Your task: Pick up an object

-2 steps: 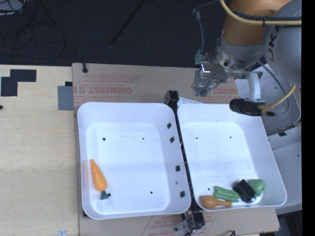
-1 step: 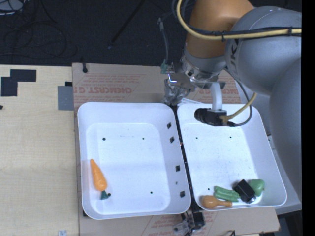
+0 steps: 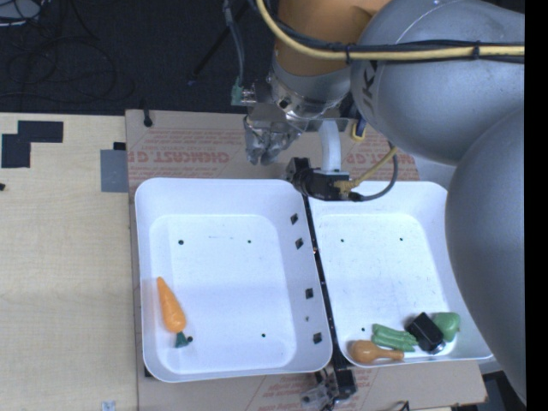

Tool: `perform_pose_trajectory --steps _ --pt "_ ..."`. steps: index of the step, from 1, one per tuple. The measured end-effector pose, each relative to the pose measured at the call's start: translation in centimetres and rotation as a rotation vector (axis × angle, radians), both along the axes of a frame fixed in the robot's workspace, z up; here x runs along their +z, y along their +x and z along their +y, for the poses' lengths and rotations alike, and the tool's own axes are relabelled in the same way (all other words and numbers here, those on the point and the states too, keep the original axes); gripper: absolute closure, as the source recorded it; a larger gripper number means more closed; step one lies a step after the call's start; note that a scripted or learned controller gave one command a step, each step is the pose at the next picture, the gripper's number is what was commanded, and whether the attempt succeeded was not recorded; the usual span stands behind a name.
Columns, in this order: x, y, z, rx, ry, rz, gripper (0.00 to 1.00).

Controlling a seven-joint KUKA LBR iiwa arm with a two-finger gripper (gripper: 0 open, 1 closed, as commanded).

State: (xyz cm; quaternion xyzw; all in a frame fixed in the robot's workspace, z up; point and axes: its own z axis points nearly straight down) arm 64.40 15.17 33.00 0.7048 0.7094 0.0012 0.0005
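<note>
Two shallow white bins (image 3: 214,197) sat side by side. The metal gripper (image 3: 267,148) hovered beyond the left bin's 12 o'clock rim, its grasp perhaps empty but impossible to tell. An orange plastic carrot (image 3: 170,305) lay at that bin's 8 o'clock.

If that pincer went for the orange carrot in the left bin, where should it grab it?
Probably across the carrot's thick middle, coming straight down from above. It lies flat near the left bin's left wall, pointing roughly along it, so the fingers would best close across its width. The wall is close on one side, so space there looks tight.
</note>
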Motion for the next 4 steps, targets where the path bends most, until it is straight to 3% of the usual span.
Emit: perform_pose_trajectory --steps 1,2,3,4 --pt "3.4 0.0 6.8 0.0 0.002 0.002 1.0" --pt "9.9 0.0 9.3 -0.003 0.001 0.0 1.0" --pt "21.6 -0.1 8.4 -0.001 0.002 -0.006 1.0" --pt "20.7 0.0 9.1 -0.004 -0.002 0.006 1.0"
